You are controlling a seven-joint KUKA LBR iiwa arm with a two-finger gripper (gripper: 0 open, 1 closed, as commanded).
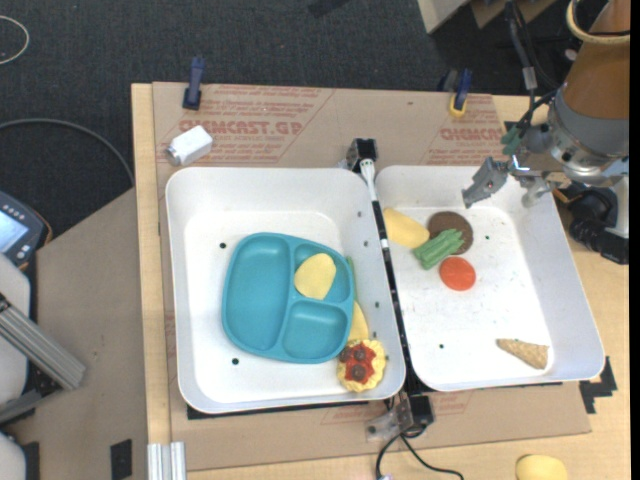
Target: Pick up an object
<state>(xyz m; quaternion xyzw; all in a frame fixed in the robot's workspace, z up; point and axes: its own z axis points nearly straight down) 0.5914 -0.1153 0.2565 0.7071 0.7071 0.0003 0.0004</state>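
Observation:
The right bin (560, 268) holds a yellow piece (403, 228), a brown disc (447, 222), a green piece (441, 249), a red disc (459, 273) and a tan wedge (524, 351). My gripper (507, 186) hangs over that bin's far edge, up and to the right of the brown disc. Its fingers are spread open with nothing between them. In the left bin (195, 268) a blue divided plate (270, 303) carries a yellow slice (316, 275). A yellow strip (359, 320) and a yellow-and-red item (361, 364) lie at the plate's right corner.
Both bins rest on a cardboard sheet (300, 128). A small white block (190, 145) lies on the sheet at the far left. Clamps (193, 70) (460, 94) grip its far edge. A black divider (378, 218) runs between the bins.

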